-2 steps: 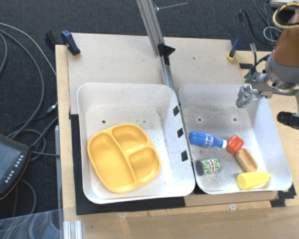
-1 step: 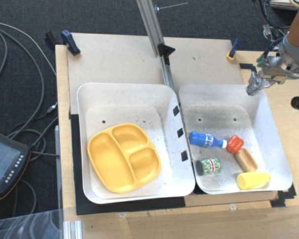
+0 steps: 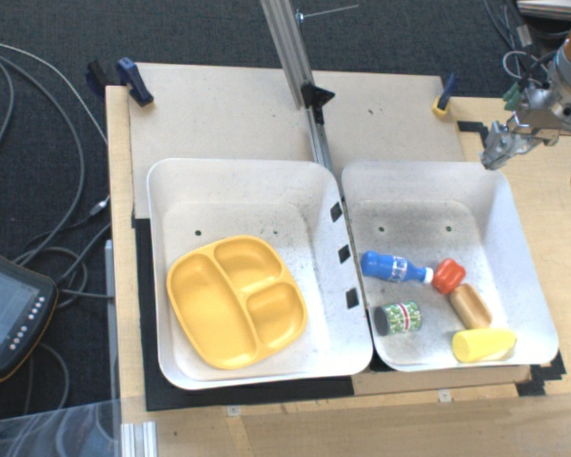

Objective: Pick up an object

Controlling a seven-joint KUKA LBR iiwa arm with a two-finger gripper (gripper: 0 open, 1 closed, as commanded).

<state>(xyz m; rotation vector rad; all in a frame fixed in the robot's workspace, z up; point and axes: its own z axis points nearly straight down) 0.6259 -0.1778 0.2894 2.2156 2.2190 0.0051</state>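
The right bin point(image 3: 514, 219) holds a blue bottle point(image 3: 394, 268) lying on its side, a small green can point(image 3: 400, 318), a yellow block point(image 3: 482, 344) at the front, and a brown piece with a red cap point(image 3: 461, 293). The left bin point(image 3: 162, 184) holds a yellow divided plate point(image 3: 235, 300). My gripper point(image 3: 500, 147) hangs high at the far right, above the back right corner of the right bin, well away from all the objects. Nothing shows between its fingers.
A slanted metal pole point(image 3: 290, 36) rises from the bench behind the gap between the bins. Blue clamps point(image 3: 133, 79) sit at the board's back corners. Cables and a black pendant point(image 3: 9, 312) lie on the floor at left.
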